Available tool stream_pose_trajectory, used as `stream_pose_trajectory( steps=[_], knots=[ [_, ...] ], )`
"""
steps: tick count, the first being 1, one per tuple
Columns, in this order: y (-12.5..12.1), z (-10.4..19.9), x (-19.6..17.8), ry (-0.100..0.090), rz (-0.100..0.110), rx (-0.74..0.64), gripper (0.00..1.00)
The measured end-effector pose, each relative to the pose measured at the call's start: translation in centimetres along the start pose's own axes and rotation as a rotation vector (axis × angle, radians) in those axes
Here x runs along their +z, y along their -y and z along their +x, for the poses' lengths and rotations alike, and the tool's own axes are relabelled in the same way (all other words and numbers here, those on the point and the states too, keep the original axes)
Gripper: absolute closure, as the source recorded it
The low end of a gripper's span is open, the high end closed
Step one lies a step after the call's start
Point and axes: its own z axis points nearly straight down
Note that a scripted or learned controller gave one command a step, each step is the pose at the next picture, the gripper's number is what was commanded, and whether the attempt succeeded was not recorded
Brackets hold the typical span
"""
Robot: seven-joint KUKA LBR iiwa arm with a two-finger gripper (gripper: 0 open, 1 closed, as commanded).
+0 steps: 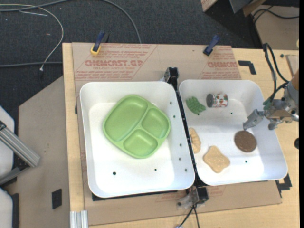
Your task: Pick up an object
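Here claw (pixel 259 119) above right bin (pixel 273 170), near brown disc (pixel 245 141); grip state unclear.

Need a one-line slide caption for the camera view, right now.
Claw hovers above a brown disc in the right bin; green divided plate sits in the left bin.

2 white bins (pixel 90 127), 1 green plate (pixel 137 126), 5 small objs in rt bin, 2 clamps (pixel 99 42).

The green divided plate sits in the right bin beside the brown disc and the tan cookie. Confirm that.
Not quite. The camera view shows the green divided plate in the left bin, alone on its floor. The brown disc and the tan cookie do lie in the right bin.
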Motion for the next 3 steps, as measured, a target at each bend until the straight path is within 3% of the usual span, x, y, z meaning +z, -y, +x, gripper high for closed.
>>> stream_pose_trajectory(
  steps=[1,2,3],
  knots=[
    [-0.3,0.1,-0.6,0.003,-0.011,-0.004,0.00],
    [0.3,1.0,5.3,0.001,-0.006,-0.004,0.00],
    [0.0,0.8,9.7,0.007,-0.018,-0.003,0.00]
  ],
)
